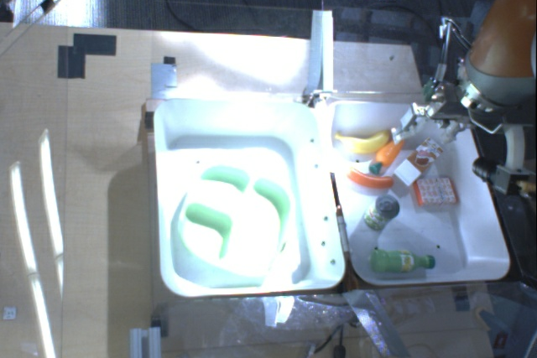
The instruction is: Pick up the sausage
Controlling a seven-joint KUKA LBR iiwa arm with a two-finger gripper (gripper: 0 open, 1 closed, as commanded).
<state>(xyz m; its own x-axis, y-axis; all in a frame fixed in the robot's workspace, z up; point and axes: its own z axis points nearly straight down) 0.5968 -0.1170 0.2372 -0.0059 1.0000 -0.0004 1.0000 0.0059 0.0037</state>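
The thin orange-red sausage is seen lying in the right-hand shallow white bin, near its left wall, below a yellow banana and touching an orange carrot. The metal two-finger gripper is held above and to the right of it, apart from it; how far it is parted cannot be told. Open floor is left along the bin's right side.

Hand over right bin top, near banana; sausage lies below carrot.
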